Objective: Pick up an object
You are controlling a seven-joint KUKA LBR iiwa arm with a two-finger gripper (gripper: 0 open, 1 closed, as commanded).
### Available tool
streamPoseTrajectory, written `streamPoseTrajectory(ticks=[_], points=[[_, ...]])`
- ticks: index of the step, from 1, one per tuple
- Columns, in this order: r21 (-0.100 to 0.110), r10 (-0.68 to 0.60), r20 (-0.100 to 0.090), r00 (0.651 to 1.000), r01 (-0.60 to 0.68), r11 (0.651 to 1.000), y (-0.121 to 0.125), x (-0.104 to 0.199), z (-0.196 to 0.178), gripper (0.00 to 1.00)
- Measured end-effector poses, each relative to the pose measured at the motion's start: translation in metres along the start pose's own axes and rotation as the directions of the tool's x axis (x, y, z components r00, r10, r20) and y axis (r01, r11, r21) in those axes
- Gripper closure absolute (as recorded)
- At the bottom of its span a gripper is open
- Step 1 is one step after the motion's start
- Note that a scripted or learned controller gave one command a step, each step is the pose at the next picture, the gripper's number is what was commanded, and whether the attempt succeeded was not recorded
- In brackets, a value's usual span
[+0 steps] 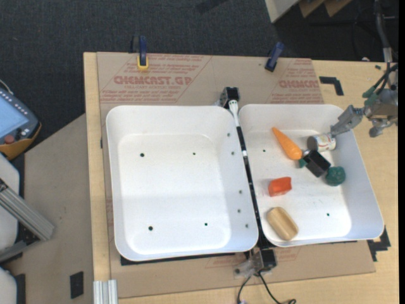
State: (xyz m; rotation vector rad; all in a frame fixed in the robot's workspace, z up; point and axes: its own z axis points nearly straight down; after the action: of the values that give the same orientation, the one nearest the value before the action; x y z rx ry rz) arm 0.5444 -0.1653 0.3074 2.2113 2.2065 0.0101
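Gripper (352, 118) hangs at the far right rim of the right bin (354, 223); how its fingers stand cannot be told. Objects lie in that bin: an orange carrot (287, 143) toward the far side; a white-and-black piece (317, 154) just right of it; a green ball (335, 175); a red block (280, 185); a tan bread roll (281, 223) nearest. The left bin (120, 128) sits alongside.

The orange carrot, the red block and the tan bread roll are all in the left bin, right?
Not quite. The orange carrot, the red block and the tan bread roll are all in the right white bin, not the left one. The camera view shows this.
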Motion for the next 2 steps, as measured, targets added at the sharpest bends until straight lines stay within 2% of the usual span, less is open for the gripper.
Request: streamPoseTrajectory(ticks=[1, 2], points=[[0.021, -0.005, -0.011, 1.0, 0.005, 1.0, -0.066, 0.068, -0.014, 0.0], [-0.005, -0.003, -0.002, 1.0, 0.003, 1.0, -0.017, 0.04, -0.238, 0.0]])
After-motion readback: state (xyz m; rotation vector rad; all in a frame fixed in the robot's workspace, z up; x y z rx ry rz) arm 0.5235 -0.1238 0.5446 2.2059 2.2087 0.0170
